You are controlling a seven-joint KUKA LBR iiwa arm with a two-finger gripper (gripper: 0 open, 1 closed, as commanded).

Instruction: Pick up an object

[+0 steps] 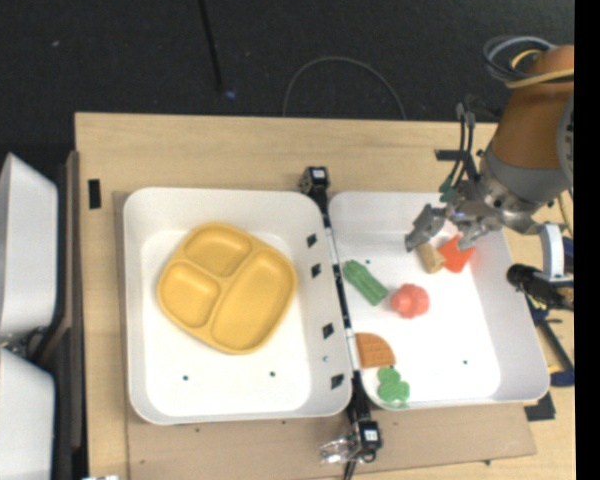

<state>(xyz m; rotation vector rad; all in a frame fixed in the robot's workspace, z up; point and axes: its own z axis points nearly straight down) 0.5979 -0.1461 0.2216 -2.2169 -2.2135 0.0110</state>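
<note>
My gripper (446,234) hangs over the back right part of the right bin (480,368), its two grey fingers spread apart. Just below the fingertips lie a small orange-red piece (459,257) and a tan piece (432,260), side by side and touching. The orange-red piece reaches up between the fingers, but I cannot tell whether they touch it. Further left in the same bin lie a green oblong piece (364,282) and a pinkish-red ball (411,301).
An orange wedge (373,349) and a green knobbly piece (391,388) lie at the right bin's front left corner. A yellow three-part plate (227,288) sits in the left bin (150,378). The divider (332,288) between the bins carries black clips.
</note>
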